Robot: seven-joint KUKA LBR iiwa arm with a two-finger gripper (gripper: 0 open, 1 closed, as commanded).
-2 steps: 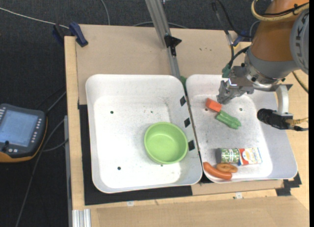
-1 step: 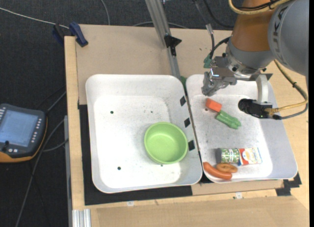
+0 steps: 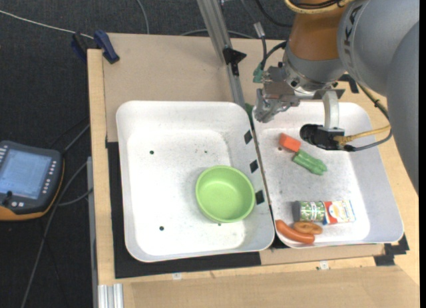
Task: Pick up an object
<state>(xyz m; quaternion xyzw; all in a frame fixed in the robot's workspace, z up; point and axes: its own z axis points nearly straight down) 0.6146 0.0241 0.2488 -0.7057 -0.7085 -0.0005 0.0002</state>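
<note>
**Approach step — nothing picked yet**

Gripper (image 3: 269, 106) hanging over the far-left corner of the right bin (image 3: 373, 167), close by the divider between bins. Nothing seen between the tips; released or clenched — cannot tell at this angle.

Candidates in the right bin:
- orange block (image 3: 289, 143), at about 5 o'clock from the gripper, near.
- green pepper (image 3: 309, 162), just beyond the block on the same 5 o'clock line, touching or nearly so.
- small carton (image 3: 325, 211), toward 6 o'clock, well apart.
- sausage (image 3: 295, 231), at the near rim, beside the carton.

Left bin (image 3: 133, 127): green bowl (image 3: 225, 193), at roughly 7 o'clock from the gripper.

Judged: reach under way, no target settled. Nearest pick looks like the orange block — calls for a short shift toward 5 o'clock, then a descent straddling it, clear of the pepper alongside.
</note>
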